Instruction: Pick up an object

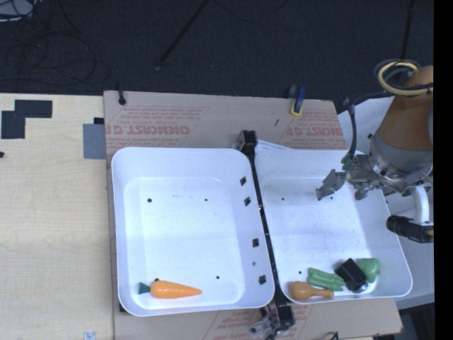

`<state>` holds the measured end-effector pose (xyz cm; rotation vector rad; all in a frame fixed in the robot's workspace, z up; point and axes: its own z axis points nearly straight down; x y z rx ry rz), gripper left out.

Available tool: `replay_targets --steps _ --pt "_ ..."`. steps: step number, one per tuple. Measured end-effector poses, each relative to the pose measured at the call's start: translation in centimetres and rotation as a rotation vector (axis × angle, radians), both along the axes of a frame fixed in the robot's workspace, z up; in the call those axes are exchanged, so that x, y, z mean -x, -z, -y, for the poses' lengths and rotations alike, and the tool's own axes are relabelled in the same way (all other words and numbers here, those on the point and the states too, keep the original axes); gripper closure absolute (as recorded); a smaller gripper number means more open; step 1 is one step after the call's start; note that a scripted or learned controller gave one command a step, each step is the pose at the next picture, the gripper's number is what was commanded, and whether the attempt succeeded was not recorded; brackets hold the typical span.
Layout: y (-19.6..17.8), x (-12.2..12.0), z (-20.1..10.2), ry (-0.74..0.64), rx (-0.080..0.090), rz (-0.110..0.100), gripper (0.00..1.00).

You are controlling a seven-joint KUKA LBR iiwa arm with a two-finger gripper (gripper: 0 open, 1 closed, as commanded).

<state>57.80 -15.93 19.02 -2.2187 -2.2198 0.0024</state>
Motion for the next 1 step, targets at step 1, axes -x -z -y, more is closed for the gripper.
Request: replay_targets --steps 1 --pt "8.73 -6.63 -0.92 -0.002 0.0 -0.001 0.0"
